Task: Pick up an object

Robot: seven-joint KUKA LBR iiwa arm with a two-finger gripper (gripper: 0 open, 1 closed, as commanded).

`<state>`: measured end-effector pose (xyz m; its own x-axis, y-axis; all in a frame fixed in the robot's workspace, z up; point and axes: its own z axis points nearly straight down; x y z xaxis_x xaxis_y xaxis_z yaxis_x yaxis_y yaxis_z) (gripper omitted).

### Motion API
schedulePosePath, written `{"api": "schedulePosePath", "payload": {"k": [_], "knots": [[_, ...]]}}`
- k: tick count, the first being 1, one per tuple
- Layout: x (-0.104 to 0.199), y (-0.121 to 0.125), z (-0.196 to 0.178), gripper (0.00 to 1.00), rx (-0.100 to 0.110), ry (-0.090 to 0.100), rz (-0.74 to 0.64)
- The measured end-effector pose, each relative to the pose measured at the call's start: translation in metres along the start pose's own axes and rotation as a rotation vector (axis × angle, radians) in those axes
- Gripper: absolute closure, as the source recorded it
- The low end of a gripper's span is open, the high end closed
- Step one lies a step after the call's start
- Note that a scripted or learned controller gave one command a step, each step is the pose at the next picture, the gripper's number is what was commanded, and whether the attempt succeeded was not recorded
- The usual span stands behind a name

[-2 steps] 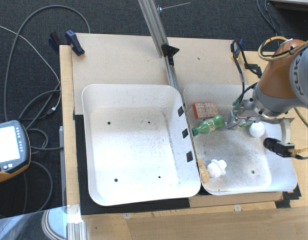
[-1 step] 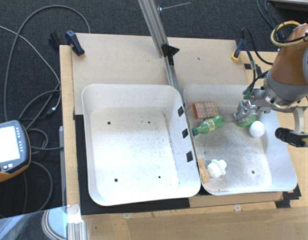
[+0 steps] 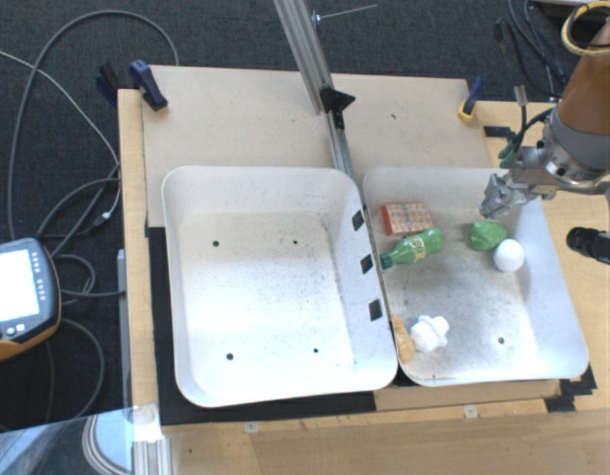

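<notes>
My gripper [image 3: 495, 206] hangs over the far right part of the right bin [image 3: 543, 349], just above a small green lump [image 3: 488, 235]. A white ball [image 3: 509, 255] lies right beside that lump. Further left in the same bin are a green bottle [image 3: 414, 248] lying on its side and a flat orange-red box [image 3: 406, 217]. A white crumpled object [image 3: 430, 332] sits near the bin's front. Nothing shows between the fingers.
The left bin [image 3: 186, 206] sits beside the right one, split by a raised divider with black clips [image 3: 365, 263]. A slanted metal pole [image 3: 305, 43] rises behind the bins. Clamps stand at the board's far corners, cables on the right.
</notes>
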<state>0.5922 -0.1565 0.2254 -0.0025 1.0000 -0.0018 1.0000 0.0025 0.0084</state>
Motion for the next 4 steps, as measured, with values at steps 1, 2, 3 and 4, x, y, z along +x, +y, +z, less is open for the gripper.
{"api": "schedulePosePath", "payload": {"k": [1, 2, 3, 4], "knots": [[0.000, 0.001, -0.004, 1.00, 0.005, 0.001, 0.000], [0.043, -0.015, -0.002, 1.00, 0.012, 0.004, -0.002], [0.090, -0.028, -0.012, 1.00, 0.011, 0.006, -0.004], [0.146, -0.032, -0.003, 1.00, 0.012, 0.006, -0.004]]}}
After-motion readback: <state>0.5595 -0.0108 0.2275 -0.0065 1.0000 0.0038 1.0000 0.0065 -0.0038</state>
